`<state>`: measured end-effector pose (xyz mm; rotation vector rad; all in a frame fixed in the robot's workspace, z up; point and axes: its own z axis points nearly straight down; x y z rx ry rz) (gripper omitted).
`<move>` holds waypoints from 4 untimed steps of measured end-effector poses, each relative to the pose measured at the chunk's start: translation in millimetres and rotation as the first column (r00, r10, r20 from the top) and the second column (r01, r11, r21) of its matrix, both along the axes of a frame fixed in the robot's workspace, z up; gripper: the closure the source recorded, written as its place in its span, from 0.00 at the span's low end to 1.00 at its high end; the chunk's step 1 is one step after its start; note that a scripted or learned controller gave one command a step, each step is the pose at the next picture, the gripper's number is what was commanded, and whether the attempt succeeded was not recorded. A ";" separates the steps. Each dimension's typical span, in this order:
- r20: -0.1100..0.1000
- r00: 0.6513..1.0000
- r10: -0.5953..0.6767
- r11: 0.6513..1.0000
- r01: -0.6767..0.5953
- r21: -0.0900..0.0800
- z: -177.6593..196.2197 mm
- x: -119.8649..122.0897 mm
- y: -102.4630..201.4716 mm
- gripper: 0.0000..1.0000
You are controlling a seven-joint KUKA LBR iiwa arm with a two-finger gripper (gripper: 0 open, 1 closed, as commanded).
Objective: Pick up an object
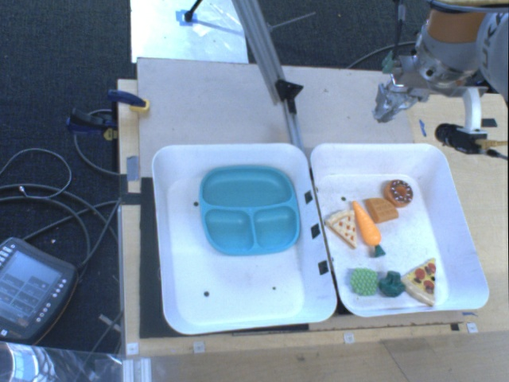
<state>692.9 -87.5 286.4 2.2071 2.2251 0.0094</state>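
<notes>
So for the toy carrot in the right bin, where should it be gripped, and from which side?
Probably across the middle of the carrot's orange body, coming straight down from above. It lies flat, long axis running from the top of the view down to its green end, so closing should go across its narrow width. The pizza slice and waffle piece sit close on either side, leaving little room.

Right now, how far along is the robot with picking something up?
Barely begun, it seems. Nothing looks done: the toy carrot, donut, both pizza slices and the broccoli all lie in the right bin. In hand: the pincer hangs above the bench beyond that bin, over no item. Left: moving over a toy, descending, gripping and lifting it.
</notes>
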 end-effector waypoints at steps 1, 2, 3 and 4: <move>-0.008 1.000 0.002 1.000 -0.002 0.002 2.0 -27.1 46.8 1.00; -0.011 1.000 0.001 1.000 -0.001 0.003 -20.0 -52.8 90.1 1.00; -0.013 1.000 0.002 1.000 -0.002 0.003 -38.3 -85.5 136.7 1.00; -0.012 1.000 0.002 1.000 -0.002 0.004 -36.1 -114.0 176.7 1.00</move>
